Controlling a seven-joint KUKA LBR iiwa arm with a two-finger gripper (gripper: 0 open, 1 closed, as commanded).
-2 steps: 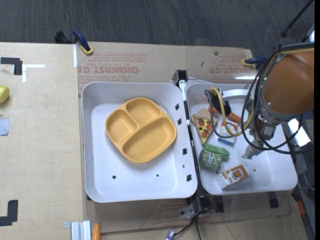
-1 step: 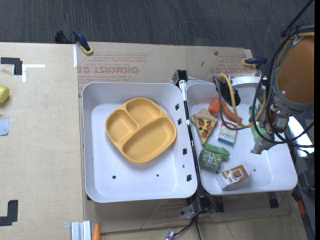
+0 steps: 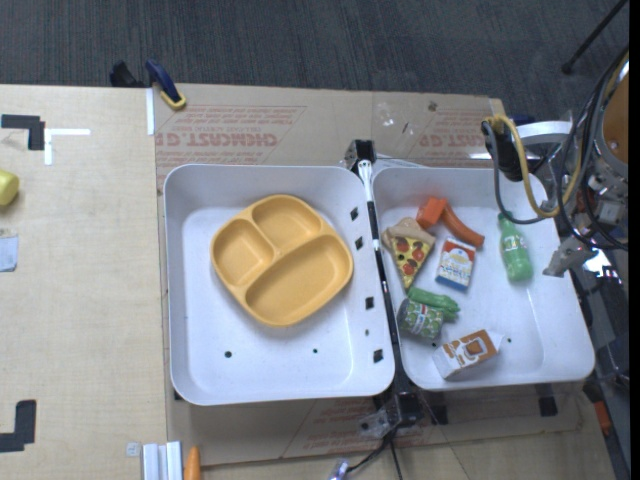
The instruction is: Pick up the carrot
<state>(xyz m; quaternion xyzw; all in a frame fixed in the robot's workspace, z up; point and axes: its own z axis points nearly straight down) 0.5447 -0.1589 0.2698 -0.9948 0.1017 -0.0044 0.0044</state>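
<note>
The carrot [image 3: 452, 220], orange and slightly bent, lies near the back of the right bin [image 3: 560, 363], just behind a pizza slice [image 3: 408, 251] and a small red and white carton [image 3: 455, 265]. My gripper [image 3: 572, 256] hovers at that bin's right rim, beside a green bottle [image 3: 515, 250]. It is well to the right of the carrot and holds nothing that I can see. The wrist and its cables partly hide it.
A yellow divided plate [image 3: 282, 258] sits in the left bin [image 3: 185, 298]. The right bin also holds a green can [image 3: 425, 314] and a brown and white carton [image 3: 468, 353] near its front. A yellow object [image 3: 6, 187] lies on the bench at far left.
</note>
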